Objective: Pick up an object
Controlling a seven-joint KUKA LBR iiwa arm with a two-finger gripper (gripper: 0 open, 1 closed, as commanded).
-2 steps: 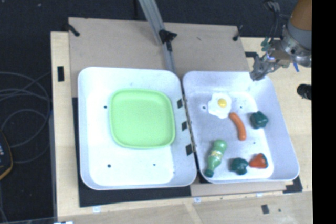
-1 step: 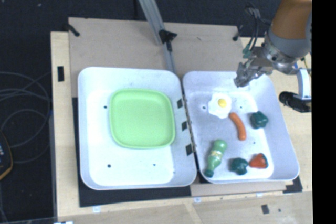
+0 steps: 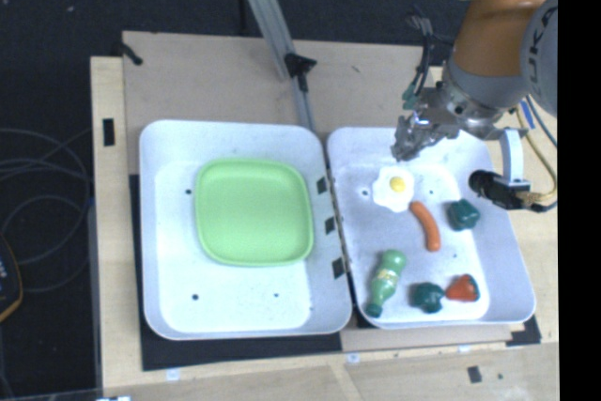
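Observation:
In the right bin (image 3: 498, 291) lie a fried egg toy (image 3: 393, 188), an orange sausage (image 3: 426, 225), a green bottle (image 3: 385, 280), a dark green piece (image 3: 462, 214), another dark green piece (image 3: 427, 297) and a red piece (image 3: 461, 288). My gripper (image 3: 409, 146) hangs over the bin's far edge, just above and behind the fried egg. Nothing shows between its fingers. Whether they are open or shut is hidden by the angle.
The left bin (image 3: 169, 296) holds a light green square plate (image 3: 254, 211). A grey metal pole (image 3: 268, 9) slants in from the top toward the gap between the bins. The bench's edge runs around both bins.

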